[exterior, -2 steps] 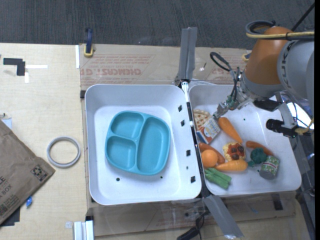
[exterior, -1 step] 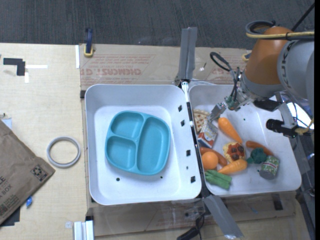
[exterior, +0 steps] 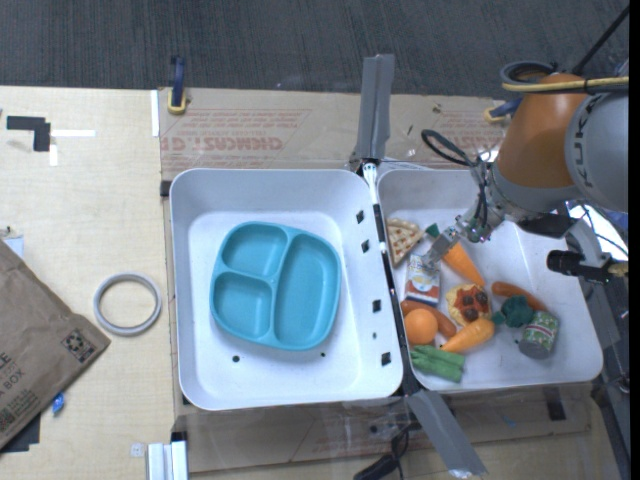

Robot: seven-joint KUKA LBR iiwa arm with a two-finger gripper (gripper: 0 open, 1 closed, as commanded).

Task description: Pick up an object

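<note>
The right bin [exterior: 575, 363] holds several toy foods: a waffle piece [exterior: 403, 238], a carrot [exterior: 462, 263], a red and white packet [exterior: 423, 286], an orange [exterior: 421, 325], a green vegetable [exterior: 438, 361], a red chili [exterior: 515, 292] and a small can [exterior: 538, 334]. My gripper [exterior: 437, 252] reaches down from the right into this bin. Its tip is just above the packet's top edge, between the waffle piece and the carrot. I see nothing held in it.
The left bin [exterior: 190, 268] holds a blue divided plate [exterior: 277, 285]. A ridge with clips [exterior: 378, 268] separates the bins. On the bench to the left lie a tape ring [exterior: 127, 302] and a cardboard box [exterior: 35, 348]. Black cables [exterior: 450, 148] loop behind the right bin.
</note>
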